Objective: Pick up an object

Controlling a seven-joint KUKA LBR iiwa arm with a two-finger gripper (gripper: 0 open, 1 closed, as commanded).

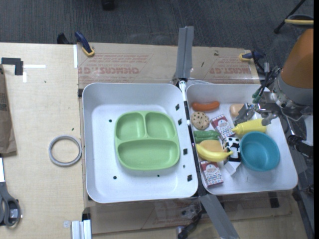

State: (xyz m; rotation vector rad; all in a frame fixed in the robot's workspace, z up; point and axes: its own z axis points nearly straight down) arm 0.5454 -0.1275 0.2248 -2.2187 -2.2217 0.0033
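Nearest the camera, in the right bin [279, 183], a small red-and-white carton [212, 174] lies by the front wall. Just behind it sits a yellow banana-like toy [213, 151], touching a black-and-white cow-patterned piece [232, 145], with a blue bowl [259, 151] to their right. Further back lie a green piece [205, 135], a second red-and-white packet [221, 125], a cookie [200, 119] and an orange sausage shape [206, 105].

In the left bin [97, 183] rests a green divided plate [147, 140]. A grey ring [65, 150] lies on the tabletop [40, 108] to the left.

The arm enters from the right, its orange band [302, 59] high above the grey wrist, and slants down over the right bin's back right part. The gripper [247, 114] hangs just above a yellow bottle-like object [250, 127] that lies behind the bowl. Whether the fingers are spread or closed cannot be made out, and nothing is visibly held between them.
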